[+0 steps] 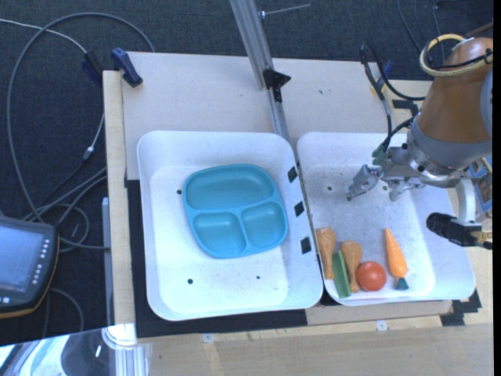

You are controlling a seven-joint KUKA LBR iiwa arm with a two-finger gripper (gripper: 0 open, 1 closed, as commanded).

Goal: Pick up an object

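We see hand (366, 184) low over right bin (337, 157), near bin's middle, nothing between fingers. Toy food along right bin's near edge: tomato (372, 276), carrot (395, 254) just right of it, green piece (340, 267) touching two orange pieces (326, 244). Left bin (160, 233) holds blue divided plate (233, 210), three compartments. Both bins on pale counter (203, 92). Blue clamp (126, 66) at counter's far left corner.
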